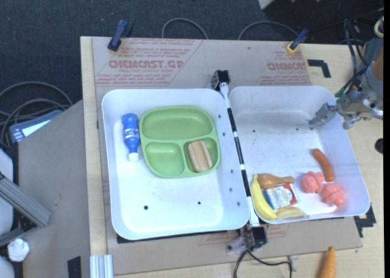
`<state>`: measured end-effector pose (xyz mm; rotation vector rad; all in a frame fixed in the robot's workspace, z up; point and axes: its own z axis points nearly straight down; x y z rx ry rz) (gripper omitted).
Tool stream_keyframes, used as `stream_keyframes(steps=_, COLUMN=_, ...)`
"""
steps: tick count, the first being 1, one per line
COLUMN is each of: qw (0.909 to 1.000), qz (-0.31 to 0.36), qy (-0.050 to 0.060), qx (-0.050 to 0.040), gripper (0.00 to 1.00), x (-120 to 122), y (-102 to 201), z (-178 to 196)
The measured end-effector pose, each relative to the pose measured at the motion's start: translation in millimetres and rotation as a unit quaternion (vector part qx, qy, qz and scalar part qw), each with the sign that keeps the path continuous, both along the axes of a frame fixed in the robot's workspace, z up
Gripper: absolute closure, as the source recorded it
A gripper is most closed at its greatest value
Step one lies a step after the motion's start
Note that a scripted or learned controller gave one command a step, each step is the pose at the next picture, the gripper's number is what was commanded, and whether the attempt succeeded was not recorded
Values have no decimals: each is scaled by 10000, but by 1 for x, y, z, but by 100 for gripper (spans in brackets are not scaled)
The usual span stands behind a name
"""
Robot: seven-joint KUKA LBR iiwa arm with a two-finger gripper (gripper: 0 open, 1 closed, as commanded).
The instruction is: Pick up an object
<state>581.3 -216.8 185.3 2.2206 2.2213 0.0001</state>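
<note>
A robotics lab: clamped bench board point(183, 57), white bins point(122, 210), loose cables point(36, 97).

You have even, fairly bright overhead light across the bench. Both white bins point(177, 222) run close to overexposed, with mild glare on their rims. Shadows are soft and short; note the faint one under the green tray point(177, 125). The dark floor point(49, 14) falls off to dim. Detail is slightly soft throughout, and the arm point(372, 88) at the right edge is blurred.
</note>
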Motion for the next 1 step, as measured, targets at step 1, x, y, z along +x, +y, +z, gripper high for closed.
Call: stream_keyframes(steps=1, qw=10000, qz=24, qy=12, qx=51, gripper=0, x=-32, y=-2, z=-101)
